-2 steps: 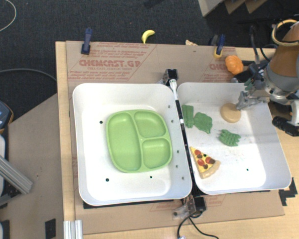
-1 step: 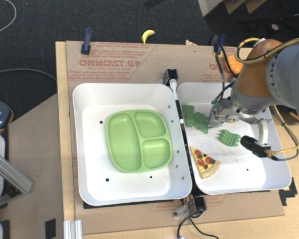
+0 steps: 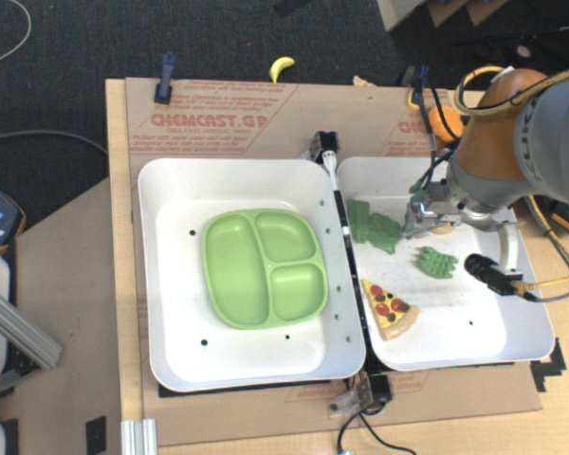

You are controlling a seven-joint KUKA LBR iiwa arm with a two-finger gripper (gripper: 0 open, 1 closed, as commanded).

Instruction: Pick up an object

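The hand (image 3: 422, 218) hangs low in the right-hand shallow white bin (image 3: 512, 344), just beside a flat dark-green leafy toy piece (image 3: 373, 227); I cannot tell how it is set. Candidates lie loose for picking: a small ruffled green toy (image 3: 437, 262) nearby, a toy pizza slice (image 3: 390, 310) further. The left-hand white bin (image 3: 171, 254) carries a light-green divided plastic plate (image 3: 265, 267), likely a drop-off spot.

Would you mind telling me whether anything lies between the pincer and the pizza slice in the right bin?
Nothing visible blocks it. The pincer hangs over the right bin; the pizza slice lies nearer the camera on bare floor. A small green toy lies off to the side.
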